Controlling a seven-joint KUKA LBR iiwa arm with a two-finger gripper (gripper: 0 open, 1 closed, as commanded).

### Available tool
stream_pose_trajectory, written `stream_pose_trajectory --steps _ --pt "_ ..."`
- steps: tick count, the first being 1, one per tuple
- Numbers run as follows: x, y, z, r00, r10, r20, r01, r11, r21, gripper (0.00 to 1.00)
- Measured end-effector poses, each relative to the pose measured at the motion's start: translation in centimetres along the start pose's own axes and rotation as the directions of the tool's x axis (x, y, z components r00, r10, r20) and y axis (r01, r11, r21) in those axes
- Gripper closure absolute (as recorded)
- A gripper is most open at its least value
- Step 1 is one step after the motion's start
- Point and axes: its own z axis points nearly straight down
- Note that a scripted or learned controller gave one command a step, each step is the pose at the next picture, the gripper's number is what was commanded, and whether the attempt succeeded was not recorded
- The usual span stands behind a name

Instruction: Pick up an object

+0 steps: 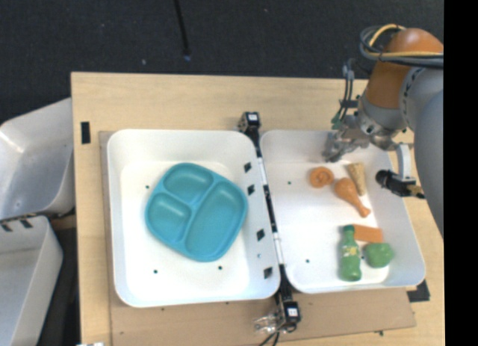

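2 bins (119, 277); gripper (337, 149) near right bin's far edge.

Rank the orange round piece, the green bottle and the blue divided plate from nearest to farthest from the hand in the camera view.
Measured from the hand, at the top of the right bin:
1. Orange round piece, just below the hand in the right bin.
2. Green bottle, near the same bin's bottom edge.
3. Blue divided plate, across the divider in the left bin.

Grey arm (426, 105), orange band, dark metal pincer (337, 148).
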Motion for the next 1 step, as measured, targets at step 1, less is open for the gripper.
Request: stream_pose_trajectory --steps 1 --pt "0.37 0.8 -4.9 1.0 0.001 -0.004 -0.001 1.0 -0.003 1.0"
